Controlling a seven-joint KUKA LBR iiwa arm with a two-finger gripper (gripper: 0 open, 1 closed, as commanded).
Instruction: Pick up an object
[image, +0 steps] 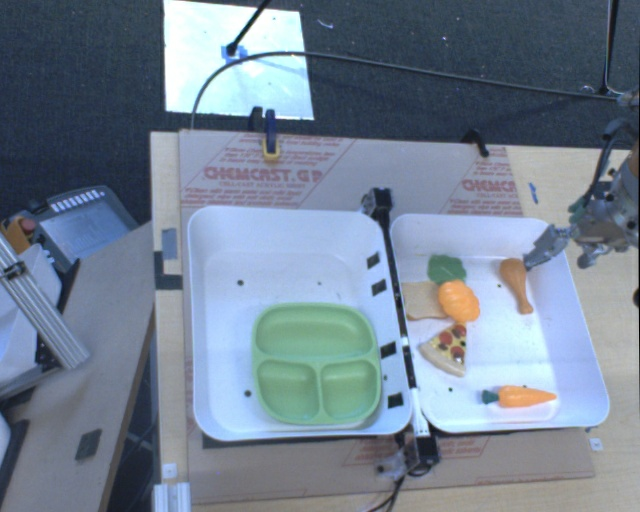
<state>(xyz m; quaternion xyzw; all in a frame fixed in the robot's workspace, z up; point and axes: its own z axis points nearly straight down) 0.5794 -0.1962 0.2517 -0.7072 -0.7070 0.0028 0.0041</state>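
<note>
A brown drumstick (516, 283) lies beside the end effector (562, 247).

Robotics lab: a desk (330, 150) lined w/ "CHEMCAST" cardboard (262, 172) carries two white bins (290, 225) clipped side by side, one w/ a green divided tray (315, 362), the other w/ plastic toy food (455, 300); cables (400, 68) trail over dark carpet (80, 80), control pendant (85, 225) at left
</note>
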